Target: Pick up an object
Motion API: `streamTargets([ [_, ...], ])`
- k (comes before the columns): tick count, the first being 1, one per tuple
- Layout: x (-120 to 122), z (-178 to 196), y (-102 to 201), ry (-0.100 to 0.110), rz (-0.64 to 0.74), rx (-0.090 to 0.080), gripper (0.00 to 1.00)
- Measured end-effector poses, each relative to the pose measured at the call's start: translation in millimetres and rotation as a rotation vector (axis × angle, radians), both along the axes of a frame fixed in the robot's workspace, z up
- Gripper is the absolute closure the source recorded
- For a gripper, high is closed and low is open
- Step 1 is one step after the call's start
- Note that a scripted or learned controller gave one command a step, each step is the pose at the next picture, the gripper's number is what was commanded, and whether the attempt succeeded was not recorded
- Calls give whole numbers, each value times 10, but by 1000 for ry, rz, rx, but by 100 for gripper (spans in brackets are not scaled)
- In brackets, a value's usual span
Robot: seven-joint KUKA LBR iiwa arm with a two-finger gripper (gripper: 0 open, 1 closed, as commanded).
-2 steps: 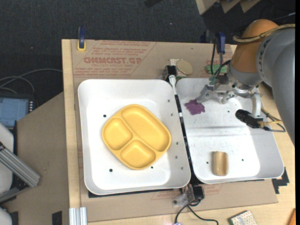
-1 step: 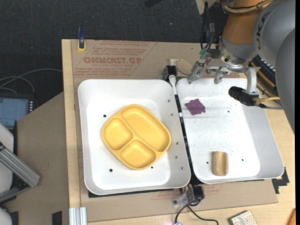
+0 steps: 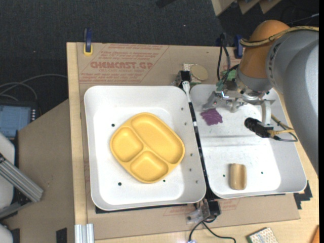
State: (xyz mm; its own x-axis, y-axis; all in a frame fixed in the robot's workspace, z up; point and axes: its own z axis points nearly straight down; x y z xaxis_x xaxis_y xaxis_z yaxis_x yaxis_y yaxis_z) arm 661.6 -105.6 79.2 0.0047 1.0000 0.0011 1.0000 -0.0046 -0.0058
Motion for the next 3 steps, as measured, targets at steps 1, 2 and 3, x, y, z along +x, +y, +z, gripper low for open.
streamTargets([
  [1,-570,62,-676,-2,-2,-1,0],
  [2,-1092,97,-12,1,8,4,0],
  [3,-1054,218,-50,-11,4,-1,100],
])
